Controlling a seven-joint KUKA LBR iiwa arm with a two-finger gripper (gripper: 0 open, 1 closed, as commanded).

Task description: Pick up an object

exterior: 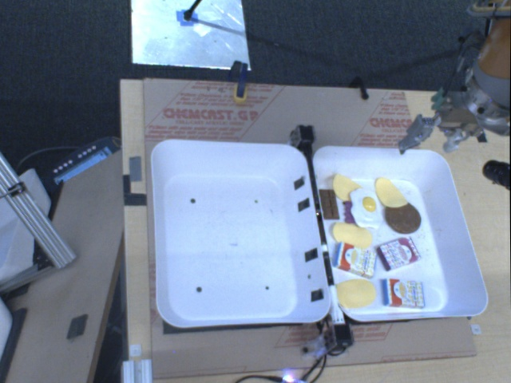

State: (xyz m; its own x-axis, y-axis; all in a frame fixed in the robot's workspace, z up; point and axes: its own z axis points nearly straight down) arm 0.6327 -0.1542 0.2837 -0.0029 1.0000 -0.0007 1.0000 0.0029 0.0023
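The right bin (455,214) holds several flat toy foods: a fried egg (367,204), a brown round patty (404,219), yellow slices (390,191), a chocolate bar (328,203) and small printed cartons (398,253). My gripper (435,132) hangs at the upper right, above the bench just beyond the right bin's far rim. Its two grey fingers (413,133) are spread apart with nothing between them. It is clear of all the objects.
The left bin (172,174) lies beside the right one, joined by a black hinge strip (315,214). A shiny metal plate (192,22) lies at the back. A yellow and blue clamp (239,82) stands at the bench's far edge.
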